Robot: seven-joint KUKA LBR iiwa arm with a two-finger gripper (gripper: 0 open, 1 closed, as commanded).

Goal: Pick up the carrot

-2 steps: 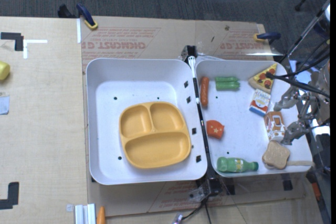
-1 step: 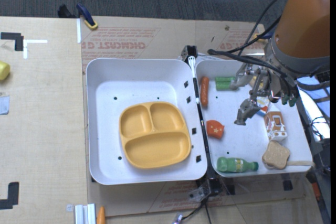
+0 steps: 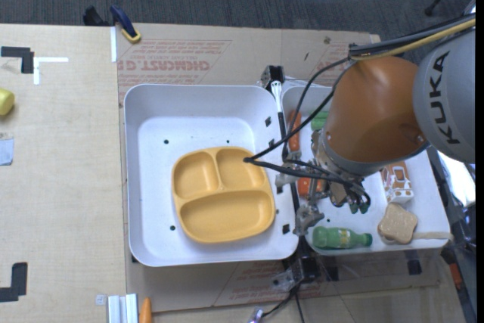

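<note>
My fingers (image 3: 308, 209) hang low in the right bin (image 3: 435, 227), at lower centre-right of the frame, just beside the wall shared with the left bin (image 3: 144, 163); whether they are spread or pressed together I cannot tell, since cables and my own wrist blur them.

Nearest the lower edge, a green bottle (image 3: 342, 238) lies on its side just below my fingers, with a slice of bread (image 3: 398, 223) to its right and a small printed packet (image 3: 396, 182) above that.

The carrot (image 3: 293, 126) appears as an orange strip along the right bin's left wall, above my fingers in the frame and mostly hidden beneath my orange-banded wrist. A further orange patch just above my fingers may belong to it; I cannot say. Nothing orange sits visibly between my fingers.

Step in hand, by my judgement: the approach into the right bin, the grasp not yet made. The next move calls for shifting toward the upper part of the frame along the wall and closing across the carrot's narrow width.

In the left bin, at frame centre, rests a yellow divided plate (image 3: 224, 194).
</note>
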